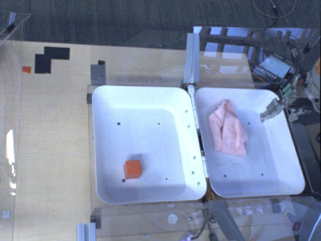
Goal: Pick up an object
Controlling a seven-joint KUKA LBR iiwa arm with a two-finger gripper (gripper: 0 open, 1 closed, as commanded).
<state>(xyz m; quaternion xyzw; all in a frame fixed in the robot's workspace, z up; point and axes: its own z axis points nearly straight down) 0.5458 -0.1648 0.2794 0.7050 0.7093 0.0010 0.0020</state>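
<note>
A small orange cube (133, 169) lies in the left bin (145, 102), near its front left corner. A crumpled pink cloth (228, 129) lies in the right bin (281, 179), left of its middle. My gripper (271, 110) reaches in from the right edge, above the right bin's far right part. It is apart from the cloth, to the cloth's right, and nothing shows between its fingers.
A metal divider (191, 59) stands behind the gap between the bins. Black blocks (50, 58) and a small orange patch (26, 70) mark the bench at the far left. Cables and equipment (276, 67) crowd the back right.
</note>
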